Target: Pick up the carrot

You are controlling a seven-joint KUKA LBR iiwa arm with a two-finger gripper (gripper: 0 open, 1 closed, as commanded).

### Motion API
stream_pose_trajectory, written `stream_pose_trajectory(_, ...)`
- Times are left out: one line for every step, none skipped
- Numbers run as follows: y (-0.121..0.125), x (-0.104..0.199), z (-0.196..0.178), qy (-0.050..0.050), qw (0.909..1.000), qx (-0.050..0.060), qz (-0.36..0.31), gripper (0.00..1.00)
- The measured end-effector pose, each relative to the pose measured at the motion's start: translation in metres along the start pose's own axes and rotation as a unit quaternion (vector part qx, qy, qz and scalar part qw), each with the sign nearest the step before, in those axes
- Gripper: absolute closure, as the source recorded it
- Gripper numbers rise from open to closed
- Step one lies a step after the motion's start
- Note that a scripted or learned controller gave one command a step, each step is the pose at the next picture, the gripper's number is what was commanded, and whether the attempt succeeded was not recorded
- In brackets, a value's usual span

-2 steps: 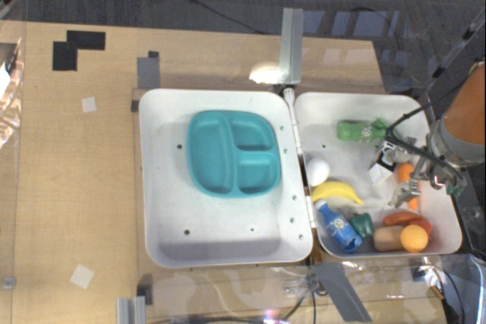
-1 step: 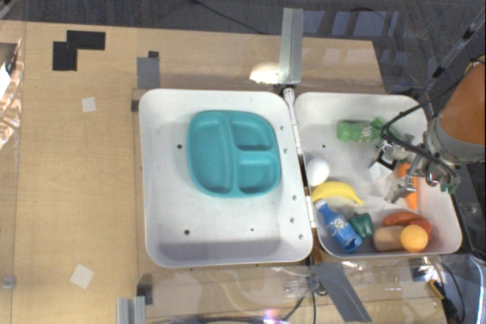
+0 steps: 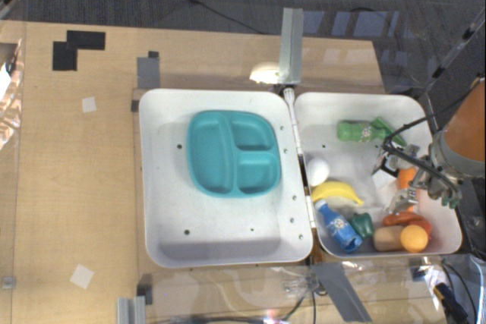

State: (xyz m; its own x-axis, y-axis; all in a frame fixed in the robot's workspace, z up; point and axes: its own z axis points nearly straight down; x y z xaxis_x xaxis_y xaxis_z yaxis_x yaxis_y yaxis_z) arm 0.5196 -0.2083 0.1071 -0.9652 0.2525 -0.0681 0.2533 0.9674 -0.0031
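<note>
Carrot (image 3: 408, 177) shows as a small orange piece in the right-hand white bin (image 3: 456, 239), near the bin's right wall and about midway along it. The grey arm (image 3: 456, 152) reaches in from the right over that wall, its orange band above the wrist at the frame's edge, its wrist low over the bin and turned toward the bin's middle. The gripper (image 3: 399, 180) is right at the carrot, with dark parts just above and left of it and a pale metal part just below. Whether the claw is apart or clamped on the carrot cannot be told. Below the claw lie a reddish vegetable (image 3: 406, 220) and an orange (image 3: 414, 238); a green bottle (image 3: 363, 131) lies above.
</note>
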Motion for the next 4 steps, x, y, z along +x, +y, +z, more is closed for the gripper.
stream_pose_trajectory(0.014, -0.001, 0.0, 0.002, 0.9998, 0.003, 0.02, 0.0)
stream_pose_trajectory(0.011, 0.015, -0.001, -0.001, 0.996, 0.0, 0.09, 0.0)
stream_pose_trajectory(0.014, 0.017, 0.0, 0.004, 0.9705, -0.002, 0.241, 0.0)
stream_pose_trajectory(0.022, -0.013, 0.002, 0.01, 0.9333, 0.003, 0.359, 0.0)
